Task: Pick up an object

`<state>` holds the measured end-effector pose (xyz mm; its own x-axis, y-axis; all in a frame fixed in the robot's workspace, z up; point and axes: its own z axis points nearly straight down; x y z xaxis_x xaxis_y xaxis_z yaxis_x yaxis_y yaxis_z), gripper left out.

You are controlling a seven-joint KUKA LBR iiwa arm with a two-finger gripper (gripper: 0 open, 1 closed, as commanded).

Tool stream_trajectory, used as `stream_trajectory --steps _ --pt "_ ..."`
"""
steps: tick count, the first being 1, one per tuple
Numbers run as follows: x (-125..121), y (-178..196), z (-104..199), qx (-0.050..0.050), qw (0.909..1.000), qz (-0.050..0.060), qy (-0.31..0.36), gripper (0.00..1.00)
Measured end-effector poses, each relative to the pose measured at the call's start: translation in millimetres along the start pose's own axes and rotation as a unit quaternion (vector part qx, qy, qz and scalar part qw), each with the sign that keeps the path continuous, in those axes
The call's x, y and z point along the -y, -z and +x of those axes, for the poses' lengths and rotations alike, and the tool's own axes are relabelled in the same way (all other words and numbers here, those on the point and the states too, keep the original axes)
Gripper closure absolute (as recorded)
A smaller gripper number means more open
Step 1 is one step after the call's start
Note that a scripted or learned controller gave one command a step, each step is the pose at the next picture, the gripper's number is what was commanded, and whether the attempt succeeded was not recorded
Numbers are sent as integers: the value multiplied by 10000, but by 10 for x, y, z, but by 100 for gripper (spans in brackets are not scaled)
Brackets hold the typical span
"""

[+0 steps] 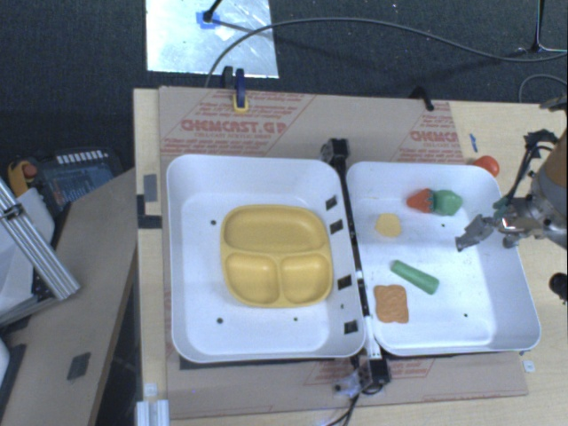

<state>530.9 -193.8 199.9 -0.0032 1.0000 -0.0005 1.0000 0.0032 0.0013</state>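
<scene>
Currently the gripper (484,229) hangs at the right bin's (510,322) right edge, fingers apart and holding nothing; the green cylinder (415,276) lies left, toward the near edge, its long axis diagonal.

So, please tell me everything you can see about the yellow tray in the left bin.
The yellow tray looks like smooth plastic, roughly square with rounded corners. It has three compartments: one wide at the far side, two smaller at the near side. All look empty. It lies flat, slightly turned, near the middle of the left bin, touching nothing else.
</scene>
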Motion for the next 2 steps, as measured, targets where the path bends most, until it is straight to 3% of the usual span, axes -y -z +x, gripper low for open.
stream_trajectory --steps 2 --pt "62 -1064 57 2 10000 -16 -18 0"
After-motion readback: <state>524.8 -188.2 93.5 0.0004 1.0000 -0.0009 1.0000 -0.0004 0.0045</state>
